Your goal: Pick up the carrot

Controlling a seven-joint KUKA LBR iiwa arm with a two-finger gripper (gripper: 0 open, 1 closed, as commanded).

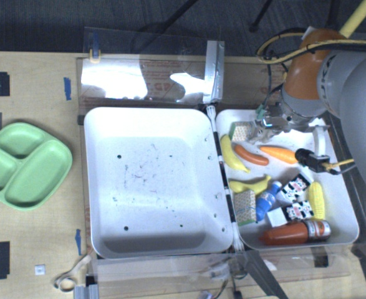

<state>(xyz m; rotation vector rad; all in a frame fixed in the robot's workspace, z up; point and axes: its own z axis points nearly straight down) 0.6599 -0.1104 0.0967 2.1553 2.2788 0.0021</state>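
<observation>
The carrot is orange and tapered. It lies flat in the back half of the right bin, its thin end pointing left toward a red-orange sausage. My gripper hangs over the back of that bin, just above and left of the carrot, with the grey arm and its orange band reaching in from the right. Nothing shows between the gripper and the carrot, and the two look apart.
The right bin also holds two bananas, a corn cob, a blue bottle, a black-and-white box, a red bottle and a tan sponge. The left bin adjoins it. A green divided plate sits far left.
</observation>
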